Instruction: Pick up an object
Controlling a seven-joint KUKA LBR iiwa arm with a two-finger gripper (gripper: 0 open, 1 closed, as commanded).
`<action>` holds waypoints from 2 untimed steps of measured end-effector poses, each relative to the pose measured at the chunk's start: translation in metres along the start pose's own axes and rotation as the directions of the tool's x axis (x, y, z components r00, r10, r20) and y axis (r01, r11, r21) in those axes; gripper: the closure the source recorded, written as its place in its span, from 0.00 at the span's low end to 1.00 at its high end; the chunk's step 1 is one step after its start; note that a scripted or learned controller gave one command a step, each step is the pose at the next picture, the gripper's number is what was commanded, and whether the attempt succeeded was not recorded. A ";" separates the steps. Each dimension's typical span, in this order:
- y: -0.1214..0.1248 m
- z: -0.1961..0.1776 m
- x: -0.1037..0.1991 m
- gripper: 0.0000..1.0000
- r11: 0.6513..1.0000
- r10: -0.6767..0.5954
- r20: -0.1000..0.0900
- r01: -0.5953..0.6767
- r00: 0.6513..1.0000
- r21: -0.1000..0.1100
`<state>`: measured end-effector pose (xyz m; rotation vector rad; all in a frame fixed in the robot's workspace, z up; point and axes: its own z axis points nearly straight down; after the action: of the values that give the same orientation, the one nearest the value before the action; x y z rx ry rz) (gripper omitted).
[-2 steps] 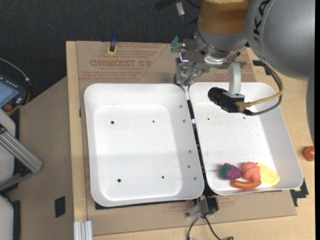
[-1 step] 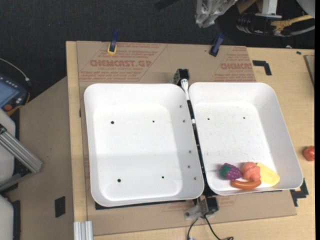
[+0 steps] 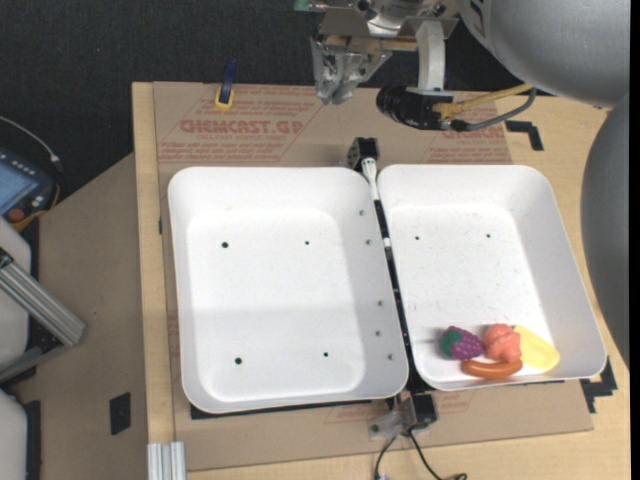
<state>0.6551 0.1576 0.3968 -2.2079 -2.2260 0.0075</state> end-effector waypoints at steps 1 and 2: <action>0.011 0.097 0.013 1.00 1.000 0.006 0.003 -0.006 1.000 0.005; 0.012 0.088 0.054 1.00 1.000 0.003 -0.001 -0.003 1.000 -0.011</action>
<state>0.6661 0.2118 0.3089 -2.2164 -2.2277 -0.0056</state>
